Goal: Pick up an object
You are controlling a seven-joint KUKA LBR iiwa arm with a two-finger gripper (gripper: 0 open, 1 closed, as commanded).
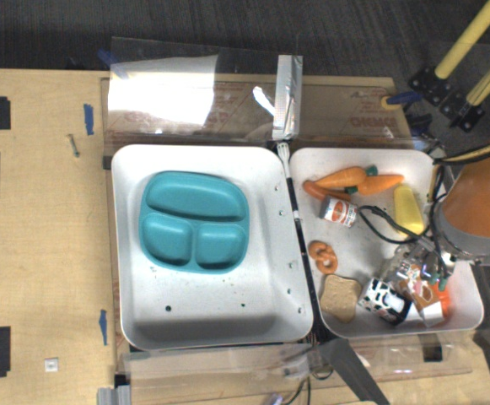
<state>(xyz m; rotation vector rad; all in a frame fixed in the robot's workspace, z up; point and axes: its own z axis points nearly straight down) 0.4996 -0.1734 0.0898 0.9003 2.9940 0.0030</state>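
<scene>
Reach stage: gripper (413,278) low in the right bin (468,321), near its front right corner; nothing seen lifted.

Opening cannot be told amid wires and clutter. A black-and-white cube (383,299) lies just beside it, bread slice (340,297) along the front edge, yellow piece (409,208) and carrots (354,181) toward the back. Next move probably calls for settling on one item, closing, then lifting.

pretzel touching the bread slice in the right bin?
Apart. The camera view shows a strip of white bin floor between the pretzel and the bread slice below it.
</scene>
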